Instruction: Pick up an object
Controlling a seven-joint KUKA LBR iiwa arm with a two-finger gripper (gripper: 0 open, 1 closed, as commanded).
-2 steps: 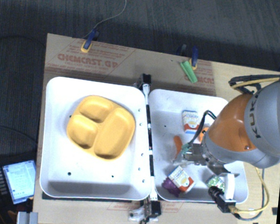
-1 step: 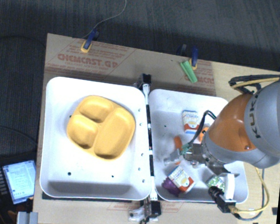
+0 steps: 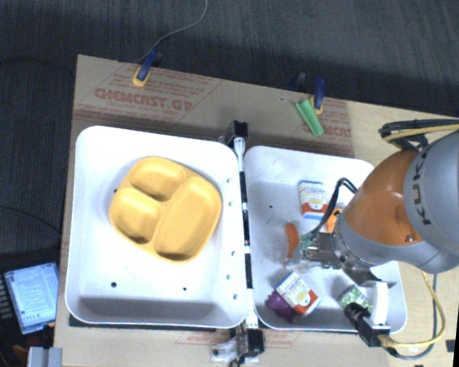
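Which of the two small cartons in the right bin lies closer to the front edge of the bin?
The carton with the purple end, near the right bin's front edge. The other carton, white with orange, lies toward the back.

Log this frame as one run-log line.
arm: over right white bin | tool: low among items, near orange stick | hold: unconfirmed | left white bin: yellow moulded plastic tray

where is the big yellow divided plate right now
The yellow divided plate lies upside down in the left bin, roughly at its centre, across the divider from the right bin where the arm is reaching.
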